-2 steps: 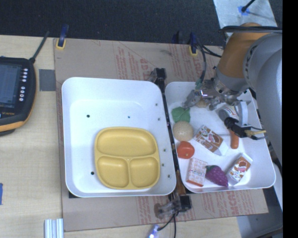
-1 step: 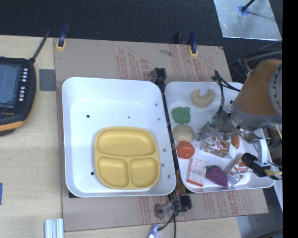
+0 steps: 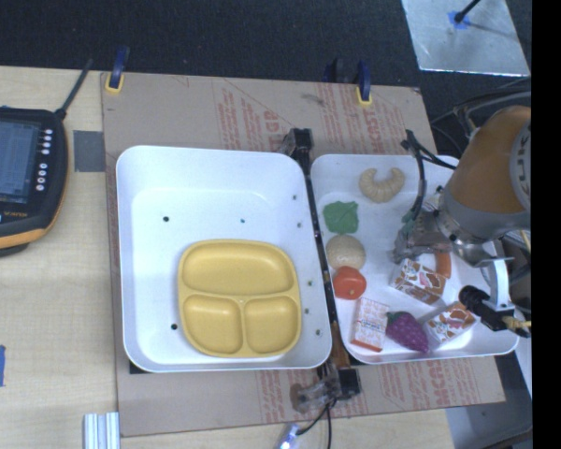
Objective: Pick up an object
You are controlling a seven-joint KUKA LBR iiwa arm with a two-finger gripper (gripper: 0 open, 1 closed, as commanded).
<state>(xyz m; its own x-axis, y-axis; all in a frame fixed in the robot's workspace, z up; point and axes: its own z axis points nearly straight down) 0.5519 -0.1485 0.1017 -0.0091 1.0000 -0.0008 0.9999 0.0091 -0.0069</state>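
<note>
Bins at mid-frame, arm low over the right one

Pendant (image 3: 14, 181) with orange casing and a dark screen sits at the far left edge of the frame, on the wooden bench (image 3: 37, 344). Brown cardboard sheet (image 3: 215, 110) lies under both bins, held at its top edge by two blue-and-yellow clamps (image 3: 117, 68).

Left bin (image 3: 150, 176), centre-left: a yellow divided tray (image 3: 240, 297) rests flat in its lower half, one long compartment above two smaller ones. Rest of that bin floor is bare white.

Right bin (image 3: 351, 166), centre-right, holds the loose objects. Along its left side, top to bottom: a green piece (image 3: 341, 216), a pale round item (image 3: 345, 250) just below it, a red tomato-like ball (image 3: 350, 282) touching the pale one, and a small red-and-white carton (image 3: 370, 325) near the lower rim. A purple grape bunch (image 3: 406, 330) lies just beside the carton. A tan croissant (image 3: 382, 183) sits at the top of the bin. Toward the right: a printed packet (image 3: 419, 281) and another small packet (image 3: 450, 323) near the lower right corner.

Arm (image 3: 486, 171) enters from the right edge, orange band showing, wrist angled down into the right bin. Gripper (image 3: 413, 246) sits just above the printed packet, well below the croissant. Cannot tell how the gripper is set from this angle; nothing is visibly lifted.
</note>
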